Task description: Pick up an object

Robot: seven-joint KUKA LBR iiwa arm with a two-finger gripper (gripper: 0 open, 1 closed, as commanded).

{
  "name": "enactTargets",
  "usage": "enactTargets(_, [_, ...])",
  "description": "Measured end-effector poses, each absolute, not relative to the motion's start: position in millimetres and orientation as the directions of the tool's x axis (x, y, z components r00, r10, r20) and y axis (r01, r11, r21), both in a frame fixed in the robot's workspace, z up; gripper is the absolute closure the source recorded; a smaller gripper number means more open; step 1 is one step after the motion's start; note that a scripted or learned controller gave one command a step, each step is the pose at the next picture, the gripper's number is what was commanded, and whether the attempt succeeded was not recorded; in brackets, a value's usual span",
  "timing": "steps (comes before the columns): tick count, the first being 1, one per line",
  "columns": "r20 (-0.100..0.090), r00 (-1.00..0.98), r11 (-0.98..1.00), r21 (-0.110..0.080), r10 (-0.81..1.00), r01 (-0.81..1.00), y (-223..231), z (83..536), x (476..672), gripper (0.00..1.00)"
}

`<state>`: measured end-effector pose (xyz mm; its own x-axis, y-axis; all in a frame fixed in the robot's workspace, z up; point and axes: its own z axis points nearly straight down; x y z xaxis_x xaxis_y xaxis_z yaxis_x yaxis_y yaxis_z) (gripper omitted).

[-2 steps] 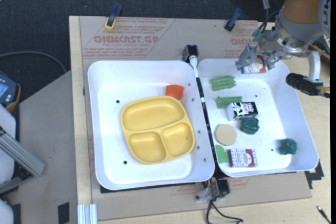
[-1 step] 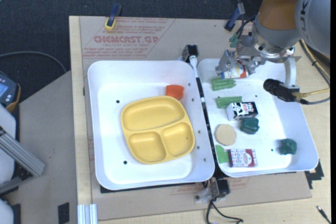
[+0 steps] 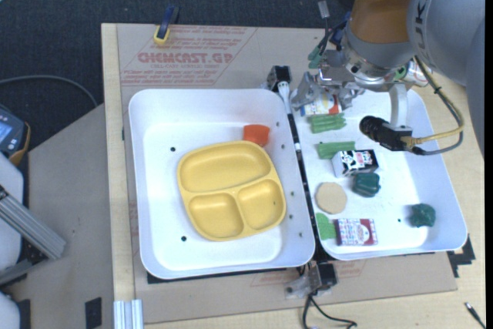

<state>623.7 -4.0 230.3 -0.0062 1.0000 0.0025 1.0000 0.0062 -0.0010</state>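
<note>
Near the far edge of the right bin [image 3: 443, 200], the gripper [image 3: 327, 99] hung over green pieces [image 3: 324, 122]; its finger opening and any hold could not be judged. Beside it, the left bin [image 3: 150, 189] held a yellow divided tray [image 3: 229, 187] and an orange block [image 3: 256, 134].

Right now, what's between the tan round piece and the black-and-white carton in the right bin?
Nothing: bare white bin floor separates the tan round piece from the black-and-white carton in the camera view.

Two white bins are counted on the bench: the left bin [image 3: 146, 166] and the right bin [image 3: 431, 127]. One yellow divided tray [image 3: 229, 189] and one orange block [image 3: 256, 134] are seen in the left; about eight small items are counted in the right.
</note>
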Motion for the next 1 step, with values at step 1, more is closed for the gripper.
enactTargets(1, [0.003,-0.007,0.007,-0.002,1.0,1.0,48.4,234.9,615.5,1.0])
